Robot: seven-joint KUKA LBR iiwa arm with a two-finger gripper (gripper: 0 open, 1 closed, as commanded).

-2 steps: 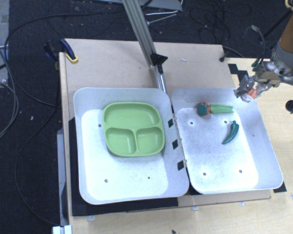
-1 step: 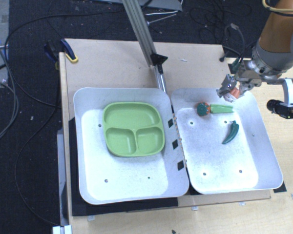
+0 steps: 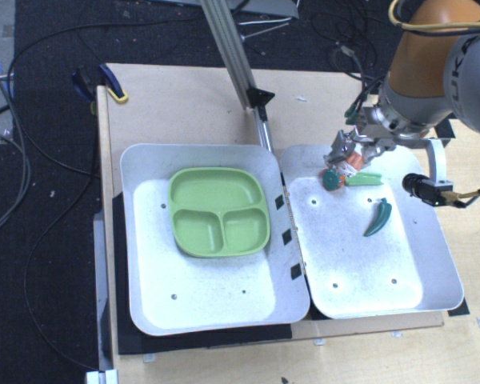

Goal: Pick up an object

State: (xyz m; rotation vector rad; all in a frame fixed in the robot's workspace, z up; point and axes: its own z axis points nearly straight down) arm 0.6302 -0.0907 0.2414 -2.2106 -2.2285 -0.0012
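The grey arm (image 3: 432, 62), with its orange band uppermost, is reaching in from the right and bending down over the far edge of the right bin (image 3: 432, 286). Its wrist is pointing down and to the left, so that the gripper (image 3: 346, 160) is hanging at the far left corner of that bin, close to the rim. Whether the gripper is open or closed cannot be told at this size. A small cluster of objects is lying directly beneath and beside it: an orange-and-white piece (image 3: 353, 163) is sitting right at the gripper's tip, a round dark green object (image 3: 331, 180) is resting just to its near left, and a flat light green strip (image 3: 366, 179) is extending to the right from the cluster. No object is clearly showing between the fingers.

A dark teal, pepper-shaped object (image 3: 378, 218) is lying apart from the cluster, nearer and to the right, on the bin floor. The near half of the right bin is offering open floor. In the left bin (image 3: 144, 286), a green divided plate (image 3: 220, 212) is occupying the far centre, with bare white floor around it on the left and near sides. The two bins are meeting along their inner rims.
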